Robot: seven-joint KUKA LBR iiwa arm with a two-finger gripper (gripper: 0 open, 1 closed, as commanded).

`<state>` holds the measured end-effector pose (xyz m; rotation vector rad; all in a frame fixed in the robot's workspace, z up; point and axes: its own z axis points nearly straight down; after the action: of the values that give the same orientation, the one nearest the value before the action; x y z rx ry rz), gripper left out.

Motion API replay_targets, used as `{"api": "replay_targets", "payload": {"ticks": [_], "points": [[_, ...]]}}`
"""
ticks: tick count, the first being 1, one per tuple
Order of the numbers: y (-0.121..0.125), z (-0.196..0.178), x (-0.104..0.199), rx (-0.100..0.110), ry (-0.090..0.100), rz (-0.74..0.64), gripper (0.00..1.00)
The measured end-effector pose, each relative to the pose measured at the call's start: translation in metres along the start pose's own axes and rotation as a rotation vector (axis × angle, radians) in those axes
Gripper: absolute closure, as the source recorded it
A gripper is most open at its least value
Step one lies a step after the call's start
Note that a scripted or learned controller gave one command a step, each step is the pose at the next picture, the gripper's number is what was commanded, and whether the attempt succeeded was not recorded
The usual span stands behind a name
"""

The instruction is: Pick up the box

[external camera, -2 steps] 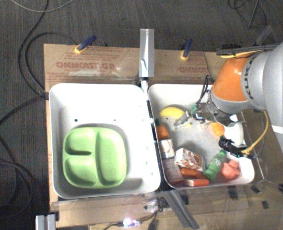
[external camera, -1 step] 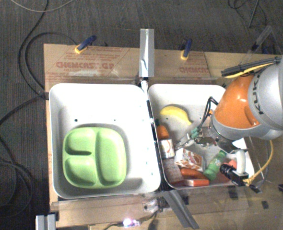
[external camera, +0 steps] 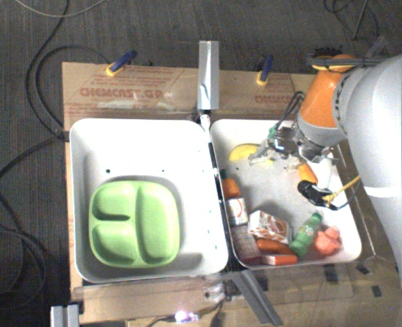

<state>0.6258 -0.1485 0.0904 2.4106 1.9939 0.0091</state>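
The box point(external camera: 268, 227), a small white carton with orange-brown print, lies tilted in the lower middle of the right bin point(external camera: 276, 191). It is hemmed in on three sides. An orange-capped bottle point(external camera: 234, 203) lies along the bin's left wall just to its left. A green bottle point(external camera: 305, 234) leans close on its right, with a pink thing point(external camera: 329, 241) beyond that in the lower right corner. An orange-red, carrot-like piece point(external camera: 278, 258) runs along the lower wall just under the carton. Only the box's upper edge faces bare white floor (the one open stretch in this bin), which reaches up the middle toward the gripper.

The gripper point(external camera: 265, 152) hangs in the upper part of the right bin, well apart from the box and beside a yellow fruit point(external camera: 242, 153) that sits near the upper left corner. Whether it is open or closed cannot be told from this slant, and nothing can be seen held in it. The grey arm point(external camera: 375, 121) with its orange band comes in over the bin's upper right corner and covers much of the right wall. A small orange thing point(external camera: 308, 172) lies near that wall, below the wrist.

The left bin point(external camera: 140, 145) holds a green divided plate point(external camera: 135, 222) in its lower left part. Its upper half and its right strip along the shared wall are bare.
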Motion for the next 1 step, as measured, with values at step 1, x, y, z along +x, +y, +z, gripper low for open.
{"api": "replay_targets", "payload": {"ticks": [1], "points": [[-0.0629, -0.0014, -0.0042, 0.000, 0.002, -0.097, 0.00]]}}
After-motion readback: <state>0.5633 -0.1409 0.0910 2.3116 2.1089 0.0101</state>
